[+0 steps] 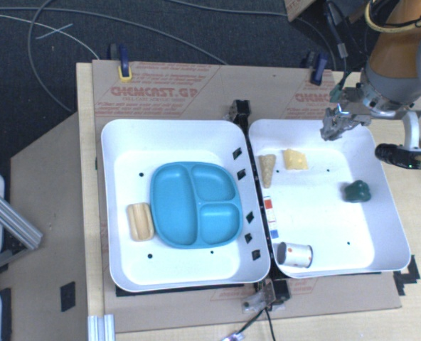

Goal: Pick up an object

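Observation:
The right bin (pixel 370 251) holds a dark green lump (pixel 356 191) near its right wall, a yellow chunk (pixel 294 159) and a tan wedge (pixel 267 168) at its upper left, and a small silver can (pixel 296 254) lying on its side near the front left corner. My gripper (pixel 333 128) hangs over the bin's far edge, above and to the right of the yellow chunk. Nothing shows between its fingers.
The left bin (pixel 118 155) carries a blue divided plate (pixel 195 204) with a tan bread-like block (pixel 140 220) beside it on the left. A black divider with clips (pixel 249 183) runs between the bins. Blue clamps (pixel 124 63) hold the board's far edge.

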You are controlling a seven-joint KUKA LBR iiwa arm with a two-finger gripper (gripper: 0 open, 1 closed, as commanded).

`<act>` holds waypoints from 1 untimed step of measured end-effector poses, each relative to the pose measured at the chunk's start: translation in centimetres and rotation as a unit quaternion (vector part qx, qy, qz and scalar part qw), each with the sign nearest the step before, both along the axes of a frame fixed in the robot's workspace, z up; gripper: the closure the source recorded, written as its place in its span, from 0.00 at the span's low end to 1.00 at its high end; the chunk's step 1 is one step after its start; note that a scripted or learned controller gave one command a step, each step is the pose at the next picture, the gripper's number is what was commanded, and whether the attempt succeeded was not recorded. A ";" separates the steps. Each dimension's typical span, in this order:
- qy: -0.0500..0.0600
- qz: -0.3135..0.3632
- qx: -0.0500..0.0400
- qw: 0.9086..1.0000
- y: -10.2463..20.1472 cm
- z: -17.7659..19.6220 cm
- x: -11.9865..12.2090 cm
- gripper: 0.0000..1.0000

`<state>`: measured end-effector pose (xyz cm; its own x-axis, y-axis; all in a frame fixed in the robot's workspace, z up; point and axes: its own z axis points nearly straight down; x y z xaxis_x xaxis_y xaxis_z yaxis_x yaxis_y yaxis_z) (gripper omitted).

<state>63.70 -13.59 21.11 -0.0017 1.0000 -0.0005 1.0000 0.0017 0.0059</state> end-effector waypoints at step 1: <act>0.001 0.000 0.000 1.000 0.0 2.8 0.1 1.00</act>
<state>63.81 -13.57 23.88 -0.0010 1.0000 -0.0004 1.0000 0.0010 0.0048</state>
